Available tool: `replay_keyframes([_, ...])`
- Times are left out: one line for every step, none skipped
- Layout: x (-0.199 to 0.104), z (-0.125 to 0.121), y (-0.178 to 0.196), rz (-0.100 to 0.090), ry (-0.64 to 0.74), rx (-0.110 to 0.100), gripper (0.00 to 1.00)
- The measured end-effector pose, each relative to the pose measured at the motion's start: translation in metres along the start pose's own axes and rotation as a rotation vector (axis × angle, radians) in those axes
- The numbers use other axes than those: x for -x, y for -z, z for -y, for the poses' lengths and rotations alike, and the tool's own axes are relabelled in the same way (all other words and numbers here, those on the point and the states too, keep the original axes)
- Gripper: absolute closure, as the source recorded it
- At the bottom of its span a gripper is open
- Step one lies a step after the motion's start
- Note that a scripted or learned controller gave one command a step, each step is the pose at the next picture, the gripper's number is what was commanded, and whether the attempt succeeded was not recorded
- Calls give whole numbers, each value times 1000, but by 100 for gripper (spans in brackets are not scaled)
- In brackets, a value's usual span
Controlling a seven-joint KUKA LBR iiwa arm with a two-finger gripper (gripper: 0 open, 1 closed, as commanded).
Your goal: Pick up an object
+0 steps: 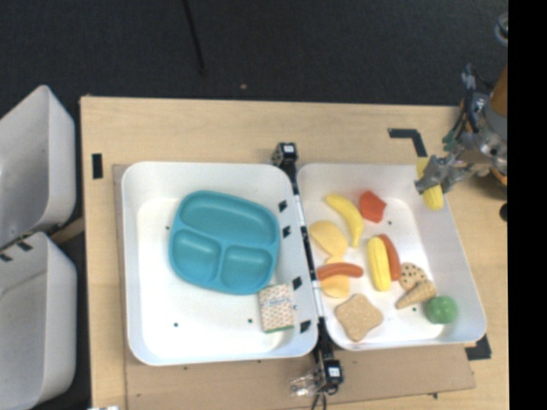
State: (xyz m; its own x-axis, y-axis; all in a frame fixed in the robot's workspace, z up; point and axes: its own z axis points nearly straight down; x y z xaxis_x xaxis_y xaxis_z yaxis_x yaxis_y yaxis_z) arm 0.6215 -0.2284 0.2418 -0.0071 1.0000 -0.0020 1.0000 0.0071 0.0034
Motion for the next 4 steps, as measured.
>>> replay_keyframes([-50, 13, -9, -2, -3, -5, 100])
replay_keyframes([-98, 28, -3, -3, -2, -3, 100])
replay_keyframes([-153, 34, 8, -4, 0, -3, 100])
replay_keyframes([-203, 32, 11, -2, -1, -3, 100])
